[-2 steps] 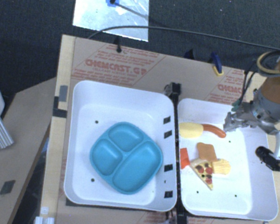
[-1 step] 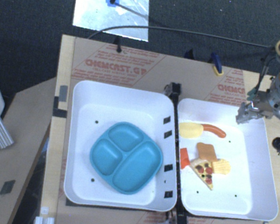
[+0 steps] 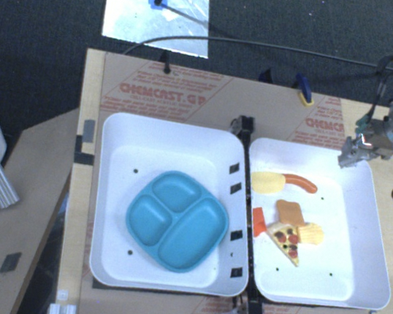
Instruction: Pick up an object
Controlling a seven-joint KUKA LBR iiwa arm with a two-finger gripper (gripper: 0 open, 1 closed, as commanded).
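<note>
A smooth blue three-compartment plate (image 3: 177, 220) lies in the left bin (image 3: 121, 141). Small toy foods, including a triangular pizza slice (image 3: 286, 238), cluster in the right bin (image 3: 361, 238), well below-left of the gripper (image 3: 352, 156) hovering at its far corner.

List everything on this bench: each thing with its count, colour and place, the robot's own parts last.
Shallow white plastic bins: two, side by side on the bench.
Blue three-compartment plastic tray: one, in the left bin.
Red toy sausage: one, right bin, far side.
Pale yellow oval toy food: one, touching the sausage's left end.
Brown toast piece: one, middle of the right bin.
Toy pizza slice: one, below the toast.
Small orange-red piece: one, by the divider.
Claw: one, grey, above the right bin's far right corner.
</note>
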